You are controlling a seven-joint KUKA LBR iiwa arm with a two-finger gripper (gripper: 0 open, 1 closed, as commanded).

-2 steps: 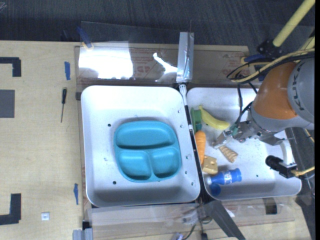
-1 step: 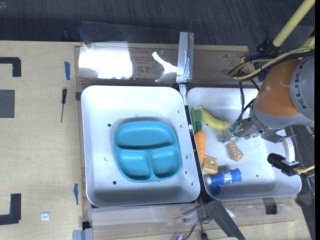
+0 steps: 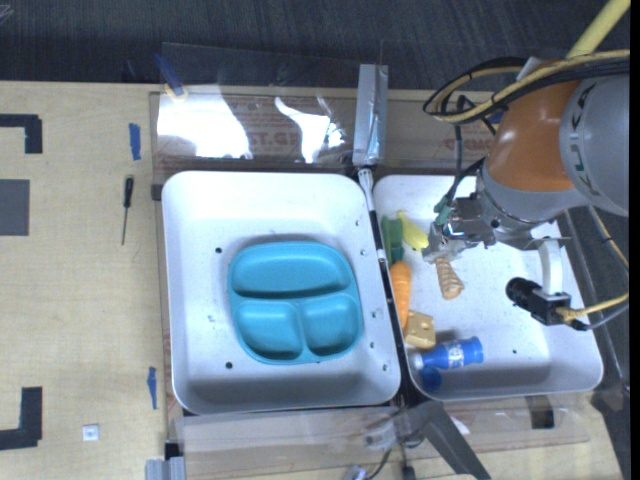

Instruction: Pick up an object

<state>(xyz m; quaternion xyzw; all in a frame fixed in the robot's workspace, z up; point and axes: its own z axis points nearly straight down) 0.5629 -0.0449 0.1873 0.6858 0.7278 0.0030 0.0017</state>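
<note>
Tool (image 3: 447, 245) hangs low in the right bin (image 3: 520, 353); its grip cannot be told. Just below it a tan ridged cone (image 3: 451, 280) lies lengthwise toward the near rim. Left, against the wall, an orange carrot (image 3: 400, 286); open white floor spreads right.

Pincer (image 3: 447, 245) hanging over the right bin (image 3: 520, 368); tan croissant-like piece (image 3: 452, 284) lying just below it, carrot (image 3: 400, 290) beside, blue can (image 3: 452, 355) farther below.

Blue divided tray (image 3: 293, 299) in left white bin (image 3: 190, 218), screwdriver (image 3: 127, 206) on wooden bench (image 3: 70, 298)
</note>
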